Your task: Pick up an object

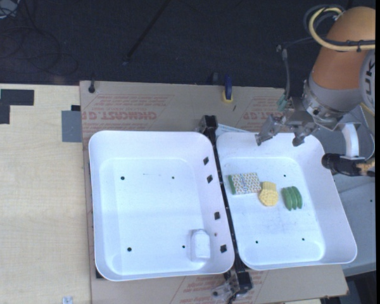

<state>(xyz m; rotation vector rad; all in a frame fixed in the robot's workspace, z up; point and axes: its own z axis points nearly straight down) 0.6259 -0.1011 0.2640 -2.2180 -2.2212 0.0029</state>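
Observation:
In the right bin (329, 233) lie three small things in a row: a patterned pale block with a green edge (244, 183), a yellow round piece (268, 197), and a green ribbed piece (292, 197). A white object (199, 244) rests near the front right corner of the left bin (114, 170). My gripper (280, 137) hangs over the back edge of the right bin, above and behind the three pieces. Its two fingers are spread apart with nothing between them.
The two bins meet at a black clamped seam (216, 195) running front to back. A brown board (177, 106) lies under them, with a blue-and-yellow clip (228, 91) at its far edge. The wooden bench top (31, 189) extends to the left.

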